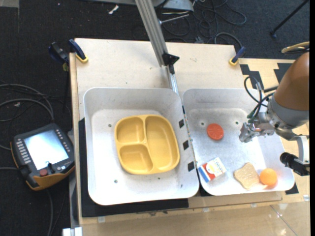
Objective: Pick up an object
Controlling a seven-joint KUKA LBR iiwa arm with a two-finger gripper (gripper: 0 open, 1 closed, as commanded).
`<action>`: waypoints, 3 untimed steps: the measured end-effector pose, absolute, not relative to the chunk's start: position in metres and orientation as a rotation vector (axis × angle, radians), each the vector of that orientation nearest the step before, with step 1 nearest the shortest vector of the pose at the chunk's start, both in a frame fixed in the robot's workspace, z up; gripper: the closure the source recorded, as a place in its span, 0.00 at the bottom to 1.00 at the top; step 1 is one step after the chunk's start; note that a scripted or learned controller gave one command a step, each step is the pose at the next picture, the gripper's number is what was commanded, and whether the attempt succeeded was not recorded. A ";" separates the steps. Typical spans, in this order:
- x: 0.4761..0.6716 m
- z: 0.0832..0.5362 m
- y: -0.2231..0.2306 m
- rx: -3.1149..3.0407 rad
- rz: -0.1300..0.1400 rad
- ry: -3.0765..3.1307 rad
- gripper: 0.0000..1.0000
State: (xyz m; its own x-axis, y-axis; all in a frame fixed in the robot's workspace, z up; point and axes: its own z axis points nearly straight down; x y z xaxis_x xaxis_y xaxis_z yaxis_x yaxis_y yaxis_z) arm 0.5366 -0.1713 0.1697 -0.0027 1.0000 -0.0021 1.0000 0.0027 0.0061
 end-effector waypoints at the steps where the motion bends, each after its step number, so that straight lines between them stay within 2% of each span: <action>1: 0.544 0.225 -0.180 2.213 0.004 2.219 1.00; 2: 0.545 0.271 -0.180 2.213 0.004 2.221 1.00; 3: 0.565 0.256 -0.131 2.213 0.001 2.231 1.00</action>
